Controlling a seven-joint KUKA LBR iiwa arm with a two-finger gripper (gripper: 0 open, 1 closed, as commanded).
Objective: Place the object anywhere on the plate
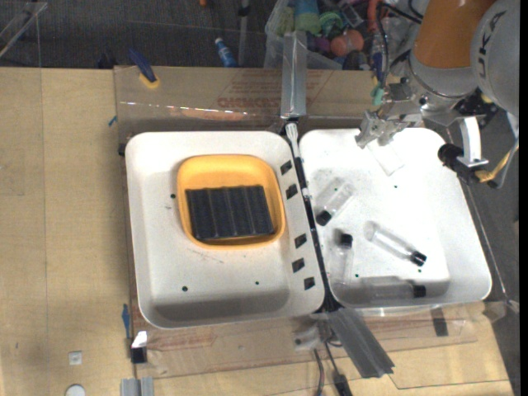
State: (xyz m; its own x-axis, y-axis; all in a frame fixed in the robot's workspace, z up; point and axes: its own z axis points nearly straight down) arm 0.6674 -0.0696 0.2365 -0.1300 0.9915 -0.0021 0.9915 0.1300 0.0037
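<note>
You have two white bins side by side on the tabletop (58,221). In the left bin (157,287) sits the orange plate (231,170), carrying a dark ribbed slab (229,212) at its centre. The right bin (445,196) holds clear tubes with black caps: one tube (332,200) at about nine o'clock of the bin's middle, near the divider, another tube (394,243) toward five o'clock, and a small black cap (343,239) between them. Your arm (462,23) comes in from two o'clock, and the pincer (378,130) hangs over the right bin's twelve o'clock edge. You can see nothing between its tips; how far it is open cannot be told.
</note>
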